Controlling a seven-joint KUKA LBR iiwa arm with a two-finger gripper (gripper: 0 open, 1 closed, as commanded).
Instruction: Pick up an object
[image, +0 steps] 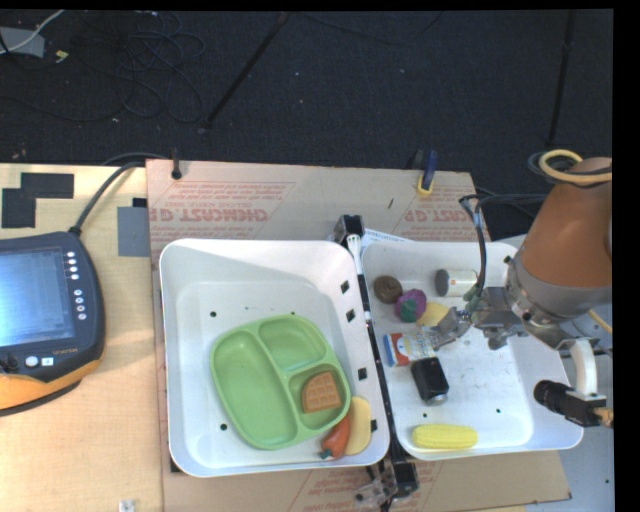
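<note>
my claw (446, 331) sits low in the right bin (500, 428), over the cluster near its upper left. i can't tell whether it's wide or narrow, the metal parts blur together, and i see nothing clearly held in it. i read this as the approach step: over a target, not yet grasped.

right at the claw tip there's a yellow piece (435, 313), with the purple ball (411, 302) just beside it and a brown round thing (388, 289) further left. a small red and blue card (397, 349) lies just below the tip, a black block (430, 379) below that, a corn cob (445, 436) near the bin's front edge.

next move, i judge: pick one item, centre over it, descend and clamp. the cluster is tight, so a neighbour may get nudged.

arm comes in from the right, orange band (568, 215) above the grey wrist (555, 295), leaning down and left.

left bin (200, 290) has a green tray (260, 385) with a waffle piece (321, 391), a carrot (337, 438) and banana (359, 421) beside it. both bins sit on the bench (100, 440).
</note>
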